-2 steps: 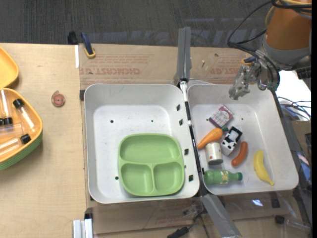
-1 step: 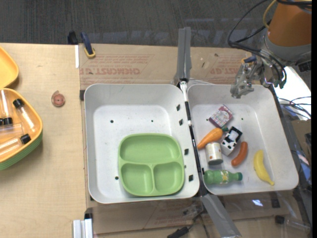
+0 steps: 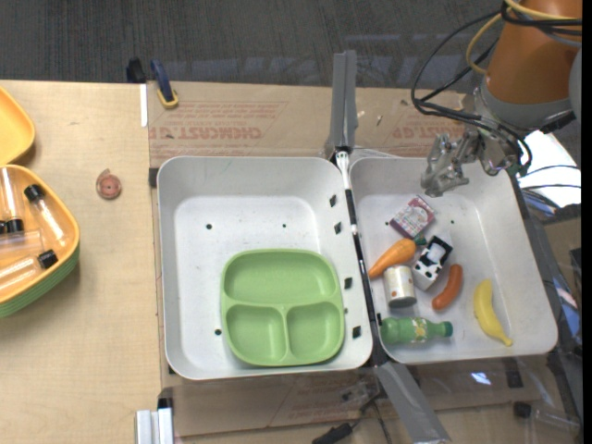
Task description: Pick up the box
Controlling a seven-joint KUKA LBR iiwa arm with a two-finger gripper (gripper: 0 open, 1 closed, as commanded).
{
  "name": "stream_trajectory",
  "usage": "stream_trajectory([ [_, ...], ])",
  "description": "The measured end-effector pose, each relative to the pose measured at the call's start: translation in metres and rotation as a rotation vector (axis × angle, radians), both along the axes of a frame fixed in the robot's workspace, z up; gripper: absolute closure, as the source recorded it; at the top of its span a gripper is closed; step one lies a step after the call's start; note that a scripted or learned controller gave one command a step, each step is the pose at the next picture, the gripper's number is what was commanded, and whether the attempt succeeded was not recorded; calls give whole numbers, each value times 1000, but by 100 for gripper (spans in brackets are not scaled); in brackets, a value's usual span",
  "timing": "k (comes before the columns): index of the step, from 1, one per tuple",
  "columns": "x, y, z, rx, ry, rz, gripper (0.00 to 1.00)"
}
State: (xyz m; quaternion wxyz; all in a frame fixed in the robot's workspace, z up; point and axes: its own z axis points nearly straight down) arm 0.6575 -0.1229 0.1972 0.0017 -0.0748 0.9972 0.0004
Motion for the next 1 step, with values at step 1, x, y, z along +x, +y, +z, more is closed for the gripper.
stream_trajectory([
  [1,3,18,43,0,-3,-245,100],
])
